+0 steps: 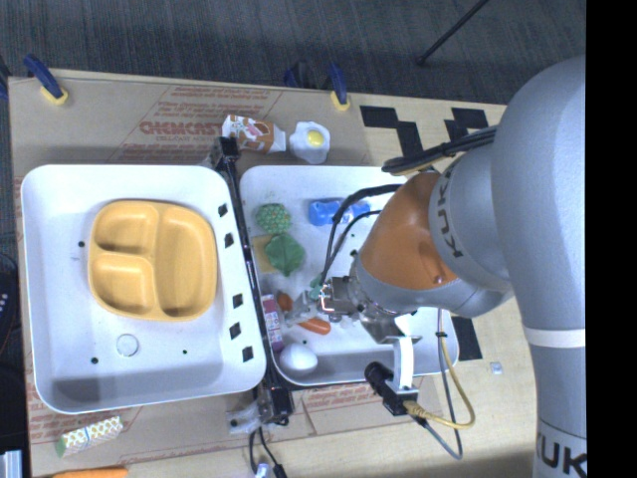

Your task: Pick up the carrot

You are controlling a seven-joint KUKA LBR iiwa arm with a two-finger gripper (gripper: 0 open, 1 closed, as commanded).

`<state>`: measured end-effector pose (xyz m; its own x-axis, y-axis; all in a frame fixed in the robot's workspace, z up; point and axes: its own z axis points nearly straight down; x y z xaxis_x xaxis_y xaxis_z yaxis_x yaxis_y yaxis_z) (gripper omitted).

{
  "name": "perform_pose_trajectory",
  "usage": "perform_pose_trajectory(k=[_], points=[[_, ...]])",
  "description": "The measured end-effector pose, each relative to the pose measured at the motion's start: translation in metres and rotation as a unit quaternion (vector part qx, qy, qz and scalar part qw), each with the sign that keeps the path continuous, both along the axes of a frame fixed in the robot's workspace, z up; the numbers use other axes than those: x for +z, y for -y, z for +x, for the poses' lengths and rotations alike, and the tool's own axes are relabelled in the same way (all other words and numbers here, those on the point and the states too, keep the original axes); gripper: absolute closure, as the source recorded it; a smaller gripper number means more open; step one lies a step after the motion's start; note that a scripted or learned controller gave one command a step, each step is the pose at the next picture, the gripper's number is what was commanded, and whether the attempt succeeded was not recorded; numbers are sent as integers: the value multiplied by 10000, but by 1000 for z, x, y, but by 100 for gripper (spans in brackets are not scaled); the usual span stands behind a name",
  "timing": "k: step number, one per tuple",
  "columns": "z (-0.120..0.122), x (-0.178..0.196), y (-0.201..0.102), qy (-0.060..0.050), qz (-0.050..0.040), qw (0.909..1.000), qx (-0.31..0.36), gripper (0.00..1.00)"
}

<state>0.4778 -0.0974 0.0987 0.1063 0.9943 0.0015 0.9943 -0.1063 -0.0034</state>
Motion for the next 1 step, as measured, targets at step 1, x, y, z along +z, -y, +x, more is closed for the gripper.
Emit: perform_pose_trajectory(k=[1], points=[[0,10,0,-13,2,10000,28,100]])
